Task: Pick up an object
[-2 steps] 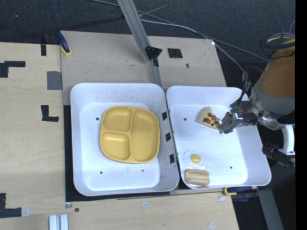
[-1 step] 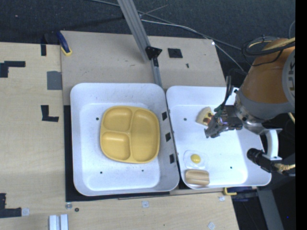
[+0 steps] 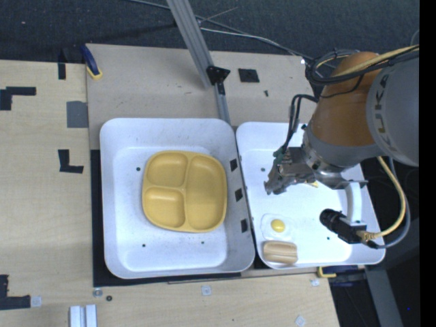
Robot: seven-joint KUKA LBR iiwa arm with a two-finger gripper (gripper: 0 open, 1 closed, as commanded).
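A yellow divided plate (image 3: 184,190) lies in the middle of the left bin (image 3: 122,142). In the right bin (image 3: 255,142), a toy fried egg (image 3: 277,226) sits near the front left corner, and a tan bread roll (image 3: 280,252) lies just in front of it against the front rim. My gripper (image 3: 281,180) hangs over the middle of the right bin, above and behind the egg. Nothing shows between its fingers, which are dark and seen from above.
A slanted grey metal post (image 3: 197,39) rises behind the bins, ending near the back of the gap between them. The arm's grey and orange body (image 3: 354,114) covers the right bin's back right part. Black tape marks dot the wooden bench (image 3: 41,182).
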